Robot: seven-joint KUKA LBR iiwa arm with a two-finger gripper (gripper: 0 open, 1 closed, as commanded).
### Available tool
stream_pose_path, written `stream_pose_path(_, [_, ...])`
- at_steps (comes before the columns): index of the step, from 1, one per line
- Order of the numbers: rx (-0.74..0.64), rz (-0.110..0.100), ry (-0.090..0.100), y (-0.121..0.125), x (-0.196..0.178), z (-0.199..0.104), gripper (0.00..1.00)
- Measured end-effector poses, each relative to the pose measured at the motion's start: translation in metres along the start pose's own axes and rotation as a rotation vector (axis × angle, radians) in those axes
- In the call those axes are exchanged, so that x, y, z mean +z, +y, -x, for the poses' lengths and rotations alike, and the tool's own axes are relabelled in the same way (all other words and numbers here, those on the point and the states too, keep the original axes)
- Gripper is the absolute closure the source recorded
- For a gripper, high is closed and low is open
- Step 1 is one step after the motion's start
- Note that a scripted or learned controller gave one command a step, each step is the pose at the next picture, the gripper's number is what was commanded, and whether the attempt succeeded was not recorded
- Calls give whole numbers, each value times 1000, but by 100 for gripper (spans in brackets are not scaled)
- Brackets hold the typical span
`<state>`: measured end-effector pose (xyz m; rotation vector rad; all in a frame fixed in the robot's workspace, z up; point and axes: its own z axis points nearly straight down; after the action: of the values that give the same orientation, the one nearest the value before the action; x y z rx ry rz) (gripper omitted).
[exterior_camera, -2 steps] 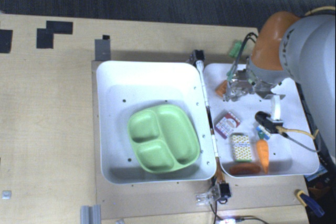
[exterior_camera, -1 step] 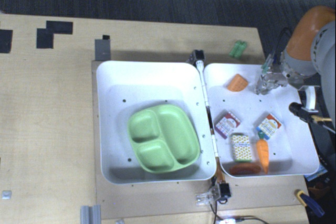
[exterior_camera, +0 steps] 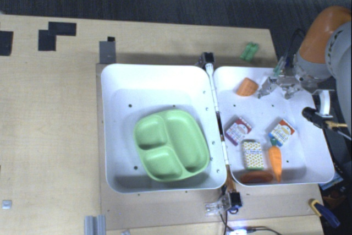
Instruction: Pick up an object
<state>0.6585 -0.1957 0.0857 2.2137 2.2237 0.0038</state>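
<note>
The right bin (exterior_camera: 313,143) holds several small items. An orange wedge (exterior_camera: 247,87) lies near its back left. A pink-and-white carton (exterior_camera: 237,130) and a second small carton (exterior_camera: 281,132) lie mid-bin. A checked box (exterior_camera: 252,154), a carrot (exterior_camera: 275,161) and a brown sausage (exterior_camera: 257,176) sit at the front. My gripper (exterior_camera: 276,91) hangs over the back of this bin, just right of the orange wedge. Its fingers are spread open and nothing is between them.
In the left bin (exterior_camera: 118,118) lies a green divided plate (exterior_camera: 171,145). A small green object (exterior_camera: 249,51) rests on the bench behind the right bin. The arm's grey body and orange band (exterior_camera: 324,36) fill the right side.
</note>
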Motion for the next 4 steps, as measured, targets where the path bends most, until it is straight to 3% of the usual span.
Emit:
stream_pose_path(1, [0,1,1,-66,-1,-67,0])
stream_pose_path(2, [1,4,0,-88,-2,-109,0])
stream_pose_path(3, [-1,10,0,-86,-14,-109,100])
stream_pose_path(4, [2,3,-2,-11,-124,-12,100])
